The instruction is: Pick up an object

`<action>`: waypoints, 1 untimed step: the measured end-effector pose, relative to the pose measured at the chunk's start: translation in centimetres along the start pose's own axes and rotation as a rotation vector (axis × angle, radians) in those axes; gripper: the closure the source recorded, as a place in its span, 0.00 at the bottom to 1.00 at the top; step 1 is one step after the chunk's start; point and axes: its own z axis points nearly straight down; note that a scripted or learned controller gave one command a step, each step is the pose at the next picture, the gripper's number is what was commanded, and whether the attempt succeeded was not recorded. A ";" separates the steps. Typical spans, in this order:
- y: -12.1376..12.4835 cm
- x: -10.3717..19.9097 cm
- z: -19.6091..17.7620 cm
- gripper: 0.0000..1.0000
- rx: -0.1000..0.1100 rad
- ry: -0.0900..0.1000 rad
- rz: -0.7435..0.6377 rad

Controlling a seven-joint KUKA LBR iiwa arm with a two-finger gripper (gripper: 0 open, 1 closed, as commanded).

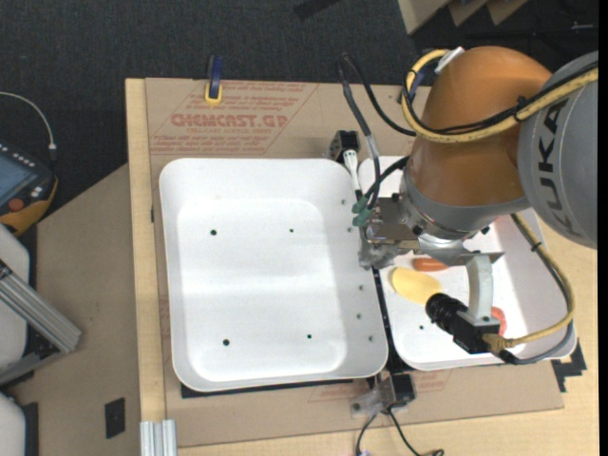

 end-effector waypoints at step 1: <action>0.1 -6.9 1.7 1.00 -0.008 0.001 0.004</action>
